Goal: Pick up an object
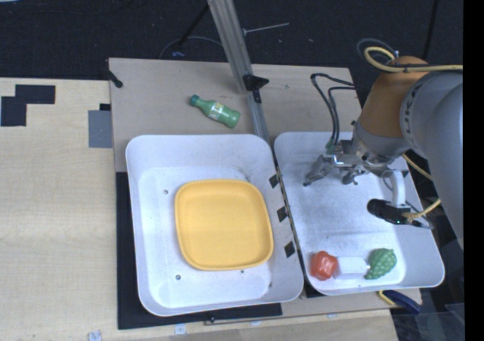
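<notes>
My gripper [330, 169] hangs over the right bin [333, 218], and I cannot tell how it is set. The red toy [324, 265] and green toy [380, 263] lie near the front edge. They look small, light and a bit slippery. I would pinch the red toy's round middle.

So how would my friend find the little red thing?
Start at the right-hand shallow white bin, the one without the square yellow plastic plate. Look along its near edge: the small round red toy sits at the left end of a short row. Its neighbours are a white piece and a bumpy green toy.
</notes>
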Motion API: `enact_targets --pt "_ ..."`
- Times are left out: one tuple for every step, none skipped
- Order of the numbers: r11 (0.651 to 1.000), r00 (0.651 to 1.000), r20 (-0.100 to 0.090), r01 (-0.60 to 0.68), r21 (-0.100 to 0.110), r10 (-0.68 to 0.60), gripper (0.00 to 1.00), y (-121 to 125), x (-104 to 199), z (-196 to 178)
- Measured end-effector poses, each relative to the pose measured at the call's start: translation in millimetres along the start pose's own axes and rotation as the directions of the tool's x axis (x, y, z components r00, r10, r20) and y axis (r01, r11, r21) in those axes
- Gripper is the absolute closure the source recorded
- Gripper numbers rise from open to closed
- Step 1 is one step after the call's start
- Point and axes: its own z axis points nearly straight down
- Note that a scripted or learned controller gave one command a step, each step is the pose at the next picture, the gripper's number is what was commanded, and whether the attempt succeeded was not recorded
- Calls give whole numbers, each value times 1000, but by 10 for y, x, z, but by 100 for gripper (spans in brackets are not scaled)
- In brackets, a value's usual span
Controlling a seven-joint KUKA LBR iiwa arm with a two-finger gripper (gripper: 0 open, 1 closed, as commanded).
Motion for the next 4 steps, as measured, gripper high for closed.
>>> enact_targets --pt "1000 1000 0 -1 -3 1 100 8 -6 -123" --pt "1000 1000 1 -2 -6 2 100 75 40 -583" --pt "1000 1000 1 -2 -6 2 100 58 45 -1004" --pt "1000 1000 1 -2 -8 2 100 61 37 -1529"
